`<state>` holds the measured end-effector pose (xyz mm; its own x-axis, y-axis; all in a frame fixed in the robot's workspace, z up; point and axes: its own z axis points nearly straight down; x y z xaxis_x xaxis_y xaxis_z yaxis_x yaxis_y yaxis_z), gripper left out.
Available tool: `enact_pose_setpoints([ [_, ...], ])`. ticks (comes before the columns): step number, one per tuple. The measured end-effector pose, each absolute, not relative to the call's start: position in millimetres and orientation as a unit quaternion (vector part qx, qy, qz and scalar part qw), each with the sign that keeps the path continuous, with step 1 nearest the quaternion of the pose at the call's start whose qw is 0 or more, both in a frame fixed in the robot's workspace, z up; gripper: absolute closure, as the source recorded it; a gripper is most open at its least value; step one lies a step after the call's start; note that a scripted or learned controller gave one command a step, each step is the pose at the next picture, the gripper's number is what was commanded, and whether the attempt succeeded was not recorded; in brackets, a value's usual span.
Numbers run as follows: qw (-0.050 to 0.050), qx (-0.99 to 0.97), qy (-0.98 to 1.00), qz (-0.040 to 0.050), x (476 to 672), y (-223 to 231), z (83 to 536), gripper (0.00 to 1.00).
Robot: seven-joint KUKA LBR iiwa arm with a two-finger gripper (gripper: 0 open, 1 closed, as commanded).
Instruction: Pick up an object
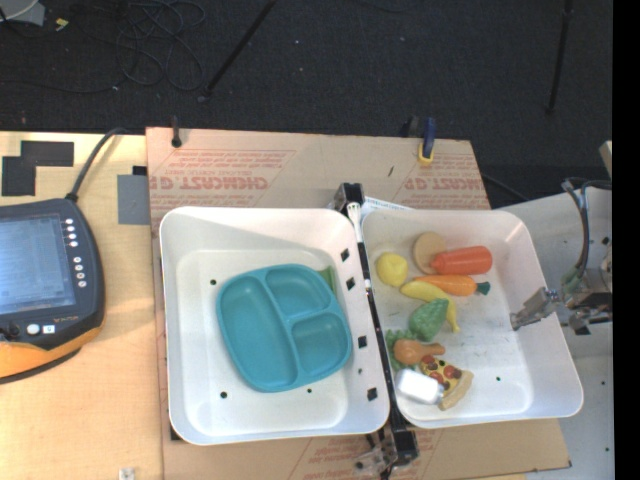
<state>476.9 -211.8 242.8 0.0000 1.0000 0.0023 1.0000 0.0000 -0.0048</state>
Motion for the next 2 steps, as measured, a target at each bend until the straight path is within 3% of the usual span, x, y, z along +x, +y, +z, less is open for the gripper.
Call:
enact_pose_setpoints([
  [1, 0.008, -0.706, -0.708, 0.0022, 473.5, -189, 117, 0.0],
  [2, -0.001, -0.706, -0.708, -0.0003, 476.9, -109, 87, 0.0],
])
